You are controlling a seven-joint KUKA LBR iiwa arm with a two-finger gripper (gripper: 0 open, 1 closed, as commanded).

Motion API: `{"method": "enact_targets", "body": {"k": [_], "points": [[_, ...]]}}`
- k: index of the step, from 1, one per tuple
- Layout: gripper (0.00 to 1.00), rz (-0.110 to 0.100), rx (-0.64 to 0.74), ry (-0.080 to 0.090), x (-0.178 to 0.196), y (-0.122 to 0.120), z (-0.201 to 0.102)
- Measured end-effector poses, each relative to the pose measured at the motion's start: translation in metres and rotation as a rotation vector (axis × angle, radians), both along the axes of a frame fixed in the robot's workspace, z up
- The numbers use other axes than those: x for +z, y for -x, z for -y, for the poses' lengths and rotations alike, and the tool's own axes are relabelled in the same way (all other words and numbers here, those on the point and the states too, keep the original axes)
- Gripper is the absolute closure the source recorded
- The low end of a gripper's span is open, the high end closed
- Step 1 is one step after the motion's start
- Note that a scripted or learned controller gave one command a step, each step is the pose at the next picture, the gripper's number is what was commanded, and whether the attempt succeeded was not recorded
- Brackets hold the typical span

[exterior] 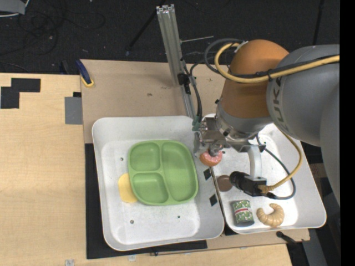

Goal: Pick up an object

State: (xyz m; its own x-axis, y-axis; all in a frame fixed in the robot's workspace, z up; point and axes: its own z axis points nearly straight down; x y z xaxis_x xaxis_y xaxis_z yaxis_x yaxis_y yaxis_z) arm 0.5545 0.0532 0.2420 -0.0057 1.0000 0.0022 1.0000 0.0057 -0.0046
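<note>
- Two shallow white bins are seen side by side on a pale wooden counter (39,148): the left white bin (111,215) and the right white bin (308,204).
- A light green plastic plate with three compartments (163,172) is laid flat in the left white bin, and a yellow flat piece (125,190) is partly tucked under its left edge.
- The grey arm with the orange band (255,87) is extended in from the right, above the inner edges of the two bins.
- The pincer (211,148) is lowered at the strip where the bins meet, and a pink, rounded, doughnut-like object (211,158) is seen directly beneath it, touching its tip.
- It cannot be told whether the pink object is pinched, nor how the pincer is set.
- In the right white bin, a small brown round object (224,183) is placed near the left wall.
- A small green can with a label (242,212) is stood near the front, with a tan croissant-shaped object (271,215) just beside it on its right.
- A black cable fitting (247,183) is hung from the arm over the right white bin.
</note>
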Motion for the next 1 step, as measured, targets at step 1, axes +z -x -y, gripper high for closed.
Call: {"method": "enact_targets", "body": {"k": [1], "points": [[1.0, -0.001, -0.001, 0.001, -0.0029, 0.0077, -0.0442]]}}
